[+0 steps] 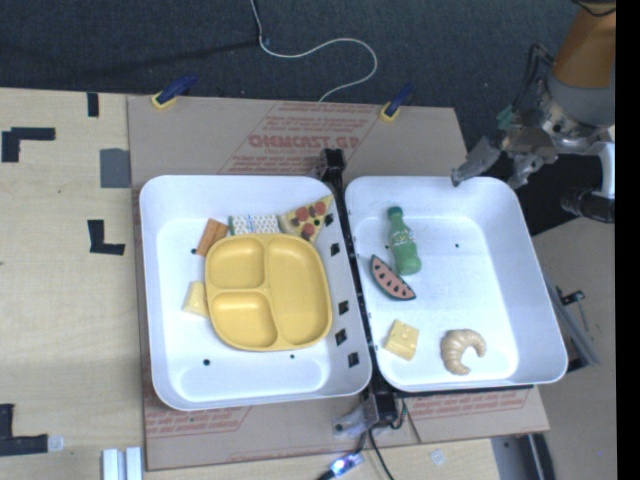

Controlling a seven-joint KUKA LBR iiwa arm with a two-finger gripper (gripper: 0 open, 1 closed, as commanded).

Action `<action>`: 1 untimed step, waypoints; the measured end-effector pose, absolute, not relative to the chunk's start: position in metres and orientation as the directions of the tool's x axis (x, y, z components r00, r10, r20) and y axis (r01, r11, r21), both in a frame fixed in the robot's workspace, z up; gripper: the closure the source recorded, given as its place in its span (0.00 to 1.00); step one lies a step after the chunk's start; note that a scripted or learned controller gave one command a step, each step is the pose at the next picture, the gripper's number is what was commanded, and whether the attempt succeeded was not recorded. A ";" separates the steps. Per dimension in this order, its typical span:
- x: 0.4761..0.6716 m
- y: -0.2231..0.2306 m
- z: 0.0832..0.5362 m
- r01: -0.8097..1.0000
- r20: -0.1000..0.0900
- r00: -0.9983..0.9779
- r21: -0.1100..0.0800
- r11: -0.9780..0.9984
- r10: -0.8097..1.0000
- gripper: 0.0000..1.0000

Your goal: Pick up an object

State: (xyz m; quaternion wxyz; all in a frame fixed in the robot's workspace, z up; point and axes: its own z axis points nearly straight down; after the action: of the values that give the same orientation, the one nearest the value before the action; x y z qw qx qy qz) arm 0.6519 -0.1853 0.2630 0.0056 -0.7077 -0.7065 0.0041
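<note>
The left bin (165, 368) carries a yellow divided plate (268, 290). The right bin (500, 298) holds a green bottle (403, 240), a watermelon slice (391, 278), a croissant (463, 349) and a cheese wedge (402, 339). The hand (492, 164) hovers over that bin's far right corner, fingers wide, holding nothing.

The arm (585, 43) comes in at the upper right corner of the camera view. Its orange band is at the very top right, and the grey wrist part sits just below it. From the wrist the end effector (495, 163) points down and to the left. Its two fingers (470, 168) are spread apart, with a clear gap between them, and nothing is between them. The end effector hangs free in the air.
</note>
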 end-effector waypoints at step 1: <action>0.654 -0.185 0.271 1.000 0.000 -0.001 -0.001 0.001 1.000 0.00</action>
State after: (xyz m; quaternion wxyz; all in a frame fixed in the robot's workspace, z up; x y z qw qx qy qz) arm 0.6540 -0.1850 0.2709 0.0004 -0.7067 -0.7075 0.0006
